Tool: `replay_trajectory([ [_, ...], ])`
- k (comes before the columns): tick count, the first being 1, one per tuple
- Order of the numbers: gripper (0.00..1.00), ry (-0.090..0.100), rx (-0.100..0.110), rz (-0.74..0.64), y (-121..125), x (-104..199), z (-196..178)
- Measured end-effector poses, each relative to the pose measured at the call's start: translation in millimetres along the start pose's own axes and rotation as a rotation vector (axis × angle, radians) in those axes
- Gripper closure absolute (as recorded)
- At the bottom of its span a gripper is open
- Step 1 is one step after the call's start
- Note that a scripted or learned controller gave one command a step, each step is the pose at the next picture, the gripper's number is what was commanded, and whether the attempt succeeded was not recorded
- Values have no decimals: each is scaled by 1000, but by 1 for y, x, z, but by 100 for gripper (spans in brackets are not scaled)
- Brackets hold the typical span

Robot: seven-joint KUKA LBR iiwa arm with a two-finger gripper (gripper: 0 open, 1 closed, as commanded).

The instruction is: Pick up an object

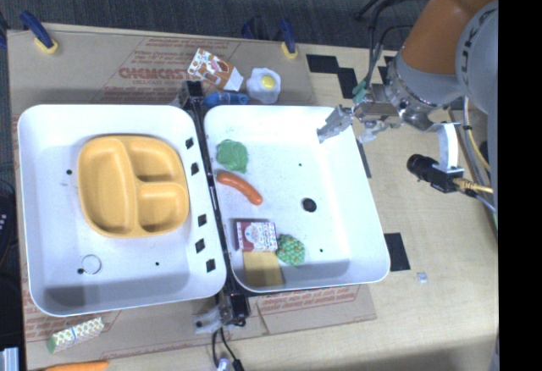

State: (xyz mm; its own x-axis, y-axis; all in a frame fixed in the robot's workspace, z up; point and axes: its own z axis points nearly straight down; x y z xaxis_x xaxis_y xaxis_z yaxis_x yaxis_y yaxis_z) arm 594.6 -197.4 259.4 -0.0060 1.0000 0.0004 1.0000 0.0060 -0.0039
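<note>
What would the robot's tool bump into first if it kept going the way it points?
The tool sits at the right bin's upper right corner, pointing left and downward. Going straight on, it would probably meet that bin's bare white floor first. The green leafy toy lies further along, though depth is hard to judge.

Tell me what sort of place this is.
Probably a robotics lab grasping bench: a KUKA arm reaches over two white bins clamped on cardboard, holding toy food such as a hot dog and a yellow divided plate.

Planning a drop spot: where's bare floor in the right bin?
Right bin: bare through the middle and right, around the small black disc. Crowded along its left wall: green lettuce toy, hot dog, red packet, yellow block.
</note>
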Motion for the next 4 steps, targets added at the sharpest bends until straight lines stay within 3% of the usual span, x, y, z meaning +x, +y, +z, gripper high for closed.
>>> replay_trajectory([
  [1, 0, 0, 1, -127, -1, 75, 168],
  [2, 0, 1, 1, -90, -82, 97, 169],
  [3, 0, 2, 1, -367, -100, 104, 169],
  [4, 100, 2, 1, -371, -100, 104, 158],
])
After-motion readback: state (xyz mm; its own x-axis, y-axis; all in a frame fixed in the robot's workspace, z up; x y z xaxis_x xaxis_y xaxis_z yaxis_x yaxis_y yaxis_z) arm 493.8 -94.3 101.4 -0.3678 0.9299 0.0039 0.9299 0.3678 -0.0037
